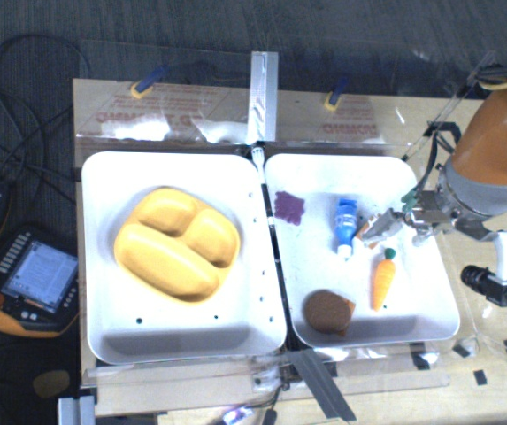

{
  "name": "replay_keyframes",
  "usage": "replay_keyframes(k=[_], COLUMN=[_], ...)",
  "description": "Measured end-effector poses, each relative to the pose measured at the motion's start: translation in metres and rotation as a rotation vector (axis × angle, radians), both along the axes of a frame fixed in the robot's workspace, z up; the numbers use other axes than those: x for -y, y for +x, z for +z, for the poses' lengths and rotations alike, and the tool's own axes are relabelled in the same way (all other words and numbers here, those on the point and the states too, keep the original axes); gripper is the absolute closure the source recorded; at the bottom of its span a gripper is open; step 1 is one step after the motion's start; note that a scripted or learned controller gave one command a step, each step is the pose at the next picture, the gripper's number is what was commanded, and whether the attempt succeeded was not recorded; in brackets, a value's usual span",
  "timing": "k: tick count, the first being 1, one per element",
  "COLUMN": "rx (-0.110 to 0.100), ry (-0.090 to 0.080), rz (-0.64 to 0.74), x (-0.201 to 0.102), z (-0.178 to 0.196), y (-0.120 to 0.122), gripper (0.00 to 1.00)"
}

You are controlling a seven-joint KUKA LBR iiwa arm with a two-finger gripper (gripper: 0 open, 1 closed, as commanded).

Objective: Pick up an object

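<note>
End effector (379,227), finger state indeterminate, hovers in the right white bin (430,326); the small orange plastic carrot (382,279) lies just below it, so a descent centred across its narrow body looks best.

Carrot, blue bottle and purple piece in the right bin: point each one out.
carrot (382,281), camera view, middle of its orange body.
blue bottle (347,220), camera view, middle of its blue body.
purple piece (289,207), camera view, centre of its flat face.
</note>
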State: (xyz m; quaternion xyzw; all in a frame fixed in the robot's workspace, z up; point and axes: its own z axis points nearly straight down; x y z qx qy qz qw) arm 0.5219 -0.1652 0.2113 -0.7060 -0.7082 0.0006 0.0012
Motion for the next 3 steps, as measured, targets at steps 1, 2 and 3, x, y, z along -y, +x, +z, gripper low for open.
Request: replay_keyframes(k=[1, 2, 3], rx=[0.001, -0.001, -0.002], ry=[0.003, 0.003, -0.003], rz=[-0.096, -0.097, -0.443], x=[0.038, 0.039, -0.013], z=[-0.115, -0.107, -0.001], y=[-0.037, -0.038, -0.038], gripper=[0.0, 1.0, 1.0])
